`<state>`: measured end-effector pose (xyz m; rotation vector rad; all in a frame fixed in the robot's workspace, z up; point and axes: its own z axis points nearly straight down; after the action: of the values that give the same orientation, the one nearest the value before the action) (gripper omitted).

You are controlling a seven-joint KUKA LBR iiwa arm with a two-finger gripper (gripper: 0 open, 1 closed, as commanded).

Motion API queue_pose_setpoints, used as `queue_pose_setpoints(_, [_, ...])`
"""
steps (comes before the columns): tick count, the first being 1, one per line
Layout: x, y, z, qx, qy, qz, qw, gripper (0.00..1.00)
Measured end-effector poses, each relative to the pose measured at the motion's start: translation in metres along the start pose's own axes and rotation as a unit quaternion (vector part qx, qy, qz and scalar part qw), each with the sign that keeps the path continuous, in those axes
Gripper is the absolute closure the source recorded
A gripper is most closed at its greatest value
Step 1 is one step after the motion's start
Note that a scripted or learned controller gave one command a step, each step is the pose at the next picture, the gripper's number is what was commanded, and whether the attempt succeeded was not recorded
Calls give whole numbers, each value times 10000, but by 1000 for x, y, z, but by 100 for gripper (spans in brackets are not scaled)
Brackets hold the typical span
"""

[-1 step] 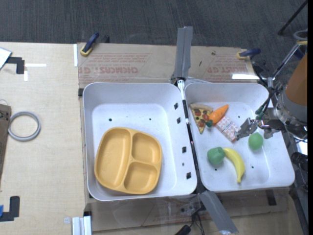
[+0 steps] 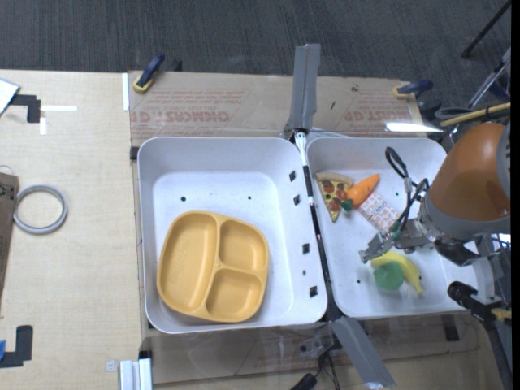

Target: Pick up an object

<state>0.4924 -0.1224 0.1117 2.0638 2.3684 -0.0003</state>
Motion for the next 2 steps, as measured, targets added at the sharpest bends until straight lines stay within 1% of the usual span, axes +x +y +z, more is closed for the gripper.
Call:
queue_pose_setpoints(1, [-34,50,20,1,0,-626,9980,0])
queue_pose_setpoints(2, [-20,103,20,0,-4,-357,9994,0])
